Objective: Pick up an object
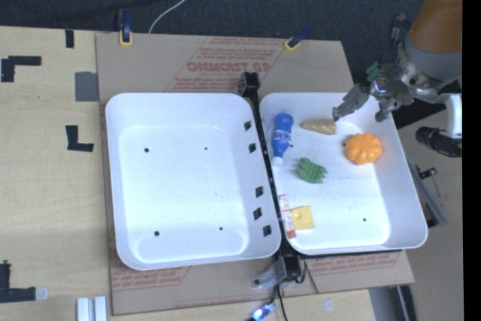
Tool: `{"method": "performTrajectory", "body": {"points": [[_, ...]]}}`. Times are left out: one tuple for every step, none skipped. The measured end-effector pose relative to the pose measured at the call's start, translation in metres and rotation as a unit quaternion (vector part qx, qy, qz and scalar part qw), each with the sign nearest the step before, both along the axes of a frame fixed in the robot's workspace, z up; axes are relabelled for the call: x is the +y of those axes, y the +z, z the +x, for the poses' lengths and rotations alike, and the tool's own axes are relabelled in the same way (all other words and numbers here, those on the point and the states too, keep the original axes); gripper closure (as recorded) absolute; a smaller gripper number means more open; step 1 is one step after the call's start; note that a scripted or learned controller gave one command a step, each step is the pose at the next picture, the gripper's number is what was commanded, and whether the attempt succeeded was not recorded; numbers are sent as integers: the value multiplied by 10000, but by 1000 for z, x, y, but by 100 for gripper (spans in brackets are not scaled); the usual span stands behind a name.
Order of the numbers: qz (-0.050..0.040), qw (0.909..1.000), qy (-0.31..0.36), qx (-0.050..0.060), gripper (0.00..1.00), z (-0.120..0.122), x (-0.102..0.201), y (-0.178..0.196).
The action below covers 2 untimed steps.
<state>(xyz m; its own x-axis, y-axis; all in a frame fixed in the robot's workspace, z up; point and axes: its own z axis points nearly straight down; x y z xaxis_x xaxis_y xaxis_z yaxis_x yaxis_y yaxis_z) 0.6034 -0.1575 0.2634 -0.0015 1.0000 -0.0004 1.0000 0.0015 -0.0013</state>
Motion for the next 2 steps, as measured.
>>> {"method": "performTrajectory", "body": {"points": [[15,10000,-17,55,0,-60,-5,-78],[4,10000,3,4,100,-56,-4,-63]]}}
